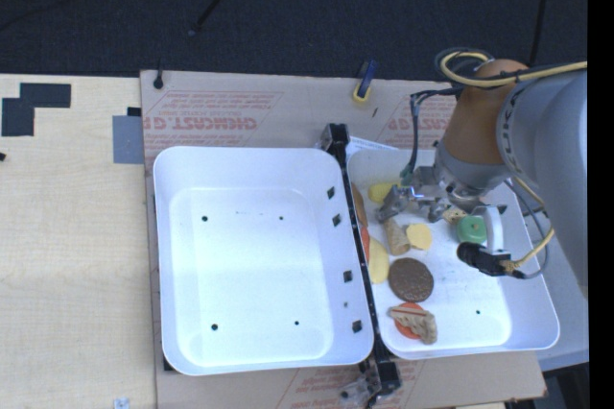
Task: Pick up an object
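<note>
The right bin [523, 325] holds several small food-like items. A brown round disc [411, 280] lies near its middle, with a red and tan wedge [414, 323] in front of it. A tan chunk [396, 235] and a yellow round piece [419, 236] lie side by side, and a green piece [471, 228] sits further right. More yellow pieces lie at the back left [381, 192] and by the divider [379, 261]. My gripper [425, 199] hangs low over the bin's back part, just above the tan chunk and the yellow round piece. Nothing shows held in it.
The left bin [182, 205] stands beside the right one, joined by a black divider [350, 234]. An orange strip [362, 217] lies along the right bin's left wall. The grey arm [537, 148] and its cables cover the right bin's back right. A blue and yellow clamp [364, 83] sits behind.
</note>
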Motion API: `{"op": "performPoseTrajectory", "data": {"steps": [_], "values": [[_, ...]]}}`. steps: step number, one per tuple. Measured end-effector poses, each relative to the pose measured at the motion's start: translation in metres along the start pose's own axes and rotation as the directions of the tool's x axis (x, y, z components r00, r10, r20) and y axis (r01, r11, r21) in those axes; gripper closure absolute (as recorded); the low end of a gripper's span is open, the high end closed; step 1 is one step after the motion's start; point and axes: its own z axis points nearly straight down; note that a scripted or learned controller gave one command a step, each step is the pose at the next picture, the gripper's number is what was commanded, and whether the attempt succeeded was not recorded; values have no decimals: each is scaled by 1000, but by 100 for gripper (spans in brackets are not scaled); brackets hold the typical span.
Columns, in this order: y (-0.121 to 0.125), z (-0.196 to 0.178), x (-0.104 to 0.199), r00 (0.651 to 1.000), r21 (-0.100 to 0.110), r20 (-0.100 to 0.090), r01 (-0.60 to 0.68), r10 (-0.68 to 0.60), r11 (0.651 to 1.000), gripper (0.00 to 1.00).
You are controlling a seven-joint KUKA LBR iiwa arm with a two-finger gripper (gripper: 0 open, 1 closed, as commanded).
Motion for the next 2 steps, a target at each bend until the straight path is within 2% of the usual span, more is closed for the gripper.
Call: {"op": "performPoseTrajectory", "data": {"steps": [1,2], "values": [[21,-1,-1,1000,-5,0,1,-1,1000,0],[20,-1,-39,1000,-5,1,0,0,1000,0]]}}
